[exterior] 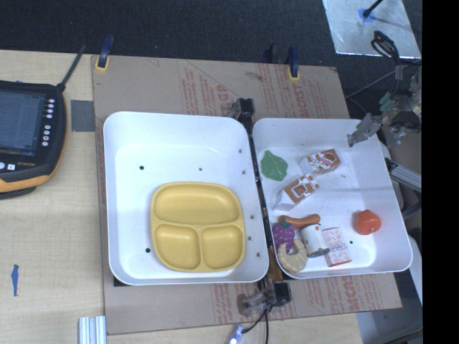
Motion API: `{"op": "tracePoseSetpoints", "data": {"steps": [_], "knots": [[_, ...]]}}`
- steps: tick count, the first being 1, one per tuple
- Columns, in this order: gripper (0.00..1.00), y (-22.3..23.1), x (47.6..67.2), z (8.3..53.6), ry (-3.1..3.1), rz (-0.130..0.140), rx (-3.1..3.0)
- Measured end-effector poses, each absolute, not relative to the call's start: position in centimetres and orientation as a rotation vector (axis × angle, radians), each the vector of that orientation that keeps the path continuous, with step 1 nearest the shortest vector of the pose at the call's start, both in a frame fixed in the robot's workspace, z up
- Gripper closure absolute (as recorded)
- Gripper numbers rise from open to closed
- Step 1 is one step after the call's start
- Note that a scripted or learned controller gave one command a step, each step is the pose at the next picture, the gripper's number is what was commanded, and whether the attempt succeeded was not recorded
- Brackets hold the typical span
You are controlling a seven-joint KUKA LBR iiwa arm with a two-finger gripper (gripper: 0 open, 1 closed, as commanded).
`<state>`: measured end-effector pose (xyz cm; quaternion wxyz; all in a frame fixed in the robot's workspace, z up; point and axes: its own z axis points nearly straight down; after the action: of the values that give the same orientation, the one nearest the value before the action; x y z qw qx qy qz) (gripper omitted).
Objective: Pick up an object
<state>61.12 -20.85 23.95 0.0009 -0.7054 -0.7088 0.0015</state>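
closest to the camera, in the near corner of the right bin (391, 192), sits a cluster: a purple grape bunch (284, 233), a tan flat cookie-like piece (292, 259), a white can (313, 239) lying on its side, an orange carrot-like stick (303, 221) and a small red-and-white packet (336, 246). they touch or overlap, so a grab there looks awkward.

further back lie two snack packets (308, 178) and a green leaf (273, 165), each apart from the rest. a red tomato (367, 222) sits alone toward the right side of the same bin, with bare floor all round it.

the left bin (129, 149) bears a yellow divided tray (198, 226).

the gripper (364, 130) hangs at the far right corner of the right bin, well apart from every item; whether its jaws are apart or together i cannot tell, the shape is too small and blurred.

the tomato seems the best target: probably a light, hollow plastic toy, stiff but round and smooth, so it may roll or squirt out. take it across its widest middle from straight above. the packets look thin and flat, hard to get under.
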Motion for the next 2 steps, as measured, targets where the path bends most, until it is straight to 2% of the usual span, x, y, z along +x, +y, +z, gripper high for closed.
{"op": "tracePoseSetpoints", "data": {"steps": [1, 2], "knots": [[0.0, -15.4, 61.2, 15.5, -2.226, 0.006, -2.212], [0.0, -20.5, 65.1, 10.1, -2.224, 0.002, -2.216]]}}
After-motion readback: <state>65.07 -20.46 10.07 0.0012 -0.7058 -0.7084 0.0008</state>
